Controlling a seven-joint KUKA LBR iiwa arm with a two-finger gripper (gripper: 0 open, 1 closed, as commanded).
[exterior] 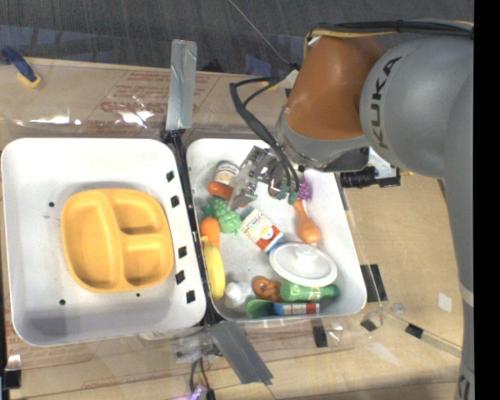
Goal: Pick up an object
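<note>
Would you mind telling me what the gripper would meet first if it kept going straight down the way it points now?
Probably the orange toy just below and left of the gripper, with the small jar beside it. Depth is hard to judge from this slanted view, so it might instead reach the bare floor of the right bin.

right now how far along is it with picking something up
Done: the arm has reached the right bin, and the gripper hangs low over the toys at its far end. In hand: nothing visibly lifted; the carrot, the white lid and the banana lie in the bin. Left: grasp one and raise it.
</note>
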